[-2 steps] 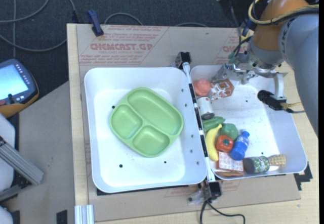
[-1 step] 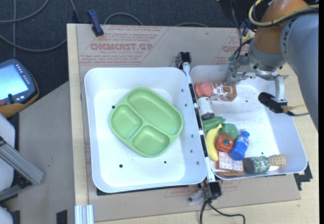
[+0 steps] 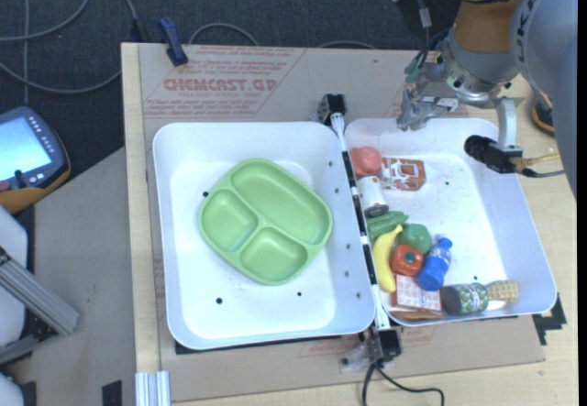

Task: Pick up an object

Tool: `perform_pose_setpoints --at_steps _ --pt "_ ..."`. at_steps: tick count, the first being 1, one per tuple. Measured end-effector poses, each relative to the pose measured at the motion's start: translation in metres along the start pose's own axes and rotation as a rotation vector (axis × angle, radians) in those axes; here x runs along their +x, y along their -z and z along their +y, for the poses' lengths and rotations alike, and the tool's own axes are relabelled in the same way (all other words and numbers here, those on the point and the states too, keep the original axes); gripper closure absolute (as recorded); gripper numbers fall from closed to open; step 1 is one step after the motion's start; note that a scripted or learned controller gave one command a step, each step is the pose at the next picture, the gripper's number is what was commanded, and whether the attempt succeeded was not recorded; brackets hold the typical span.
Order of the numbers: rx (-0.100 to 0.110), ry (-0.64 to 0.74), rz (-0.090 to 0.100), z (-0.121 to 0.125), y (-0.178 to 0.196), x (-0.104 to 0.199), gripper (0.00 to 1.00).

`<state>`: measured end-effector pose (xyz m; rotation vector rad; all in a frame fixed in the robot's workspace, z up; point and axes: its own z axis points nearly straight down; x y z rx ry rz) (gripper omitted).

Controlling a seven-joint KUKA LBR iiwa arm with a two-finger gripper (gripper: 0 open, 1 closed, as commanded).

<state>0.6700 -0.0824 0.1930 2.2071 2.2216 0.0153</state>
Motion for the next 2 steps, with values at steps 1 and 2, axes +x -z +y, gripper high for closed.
perform_pose_setpoints --at_steps 1,2 --pt "0.013 -0.005 -0.001 -0.003 -0.008 -0.004 0.0" --pt "0.0 -0.004 -0.005 -0.045 -0.08 -0.043 0.0"
